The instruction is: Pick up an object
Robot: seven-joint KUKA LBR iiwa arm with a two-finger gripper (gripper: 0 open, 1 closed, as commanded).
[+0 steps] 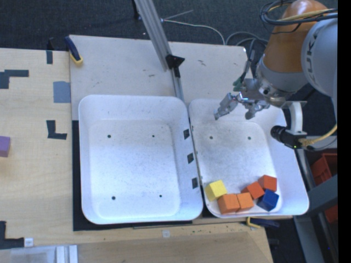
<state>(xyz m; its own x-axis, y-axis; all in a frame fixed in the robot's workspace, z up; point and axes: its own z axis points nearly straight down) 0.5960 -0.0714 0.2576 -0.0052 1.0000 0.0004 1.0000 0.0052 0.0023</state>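
The gripper point(237, 109) hangs over the far edge of the right bin point(230, 152), its two fingers point(224, 109) spread wide with nothing between them; the grey arm point(307, 43) with its orange band reaches in from the right. The blocks lie clustered in that bin's near right corner, well apart from the gripper; a yellow block point(216, 189) sits at the left of the group, two orange blocks point(236, 202) touch side by side along the near edge, two more orange blocks point(262, 186) lie just behind them, and a blue block point(268, 200) rests at the right end. The left bin point(131, 158) lies beside it, their rims touching; a purple block point(4, 146) sits at the far left edge of the bench point(33, 190).
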